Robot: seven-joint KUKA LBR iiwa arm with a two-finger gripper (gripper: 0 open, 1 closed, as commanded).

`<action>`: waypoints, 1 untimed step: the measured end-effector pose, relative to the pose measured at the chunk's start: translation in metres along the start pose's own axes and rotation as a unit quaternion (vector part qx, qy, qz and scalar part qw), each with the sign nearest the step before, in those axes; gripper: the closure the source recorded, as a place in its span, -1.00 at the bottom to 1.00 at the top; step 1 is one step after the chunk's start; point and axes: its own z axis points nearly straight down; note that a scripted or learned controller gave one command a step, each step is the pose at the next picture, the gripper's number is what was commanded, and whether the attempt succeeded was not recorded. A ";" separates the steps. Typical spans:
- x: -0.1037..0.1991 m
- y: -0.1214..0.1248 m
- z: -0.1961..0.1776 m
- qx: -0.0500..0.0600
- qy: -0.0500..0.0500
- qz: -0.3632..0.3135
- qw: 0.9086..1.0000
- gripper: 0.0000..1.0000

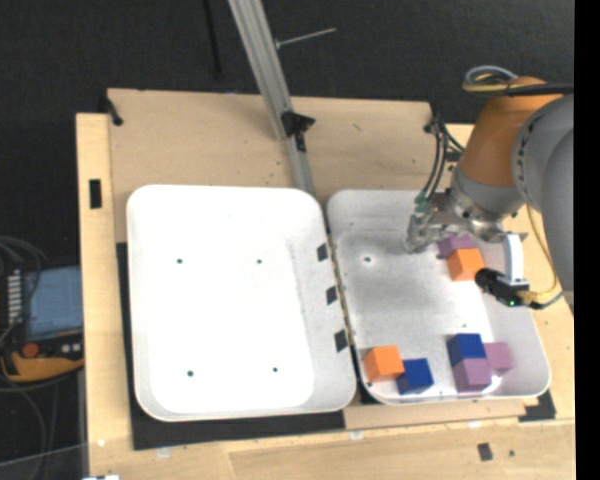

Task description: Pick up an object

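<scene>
Orange cube [465, 264] in right bin [380, 288], beside jaws [427, 230], their opening hidden.

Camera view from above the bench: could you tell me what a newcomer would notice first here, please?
The grey arm with its orange band reaches in from the right, its gripper low over the right bin beside an orange block. Along that bin's near edge lie more blocks: orange, blue, another blue and purple. The left bin shows bare white.
</scene>
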 end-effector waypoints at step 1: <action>-0.002 0.007 -0.065 -0.001 0.000 0.000 1.000 1.00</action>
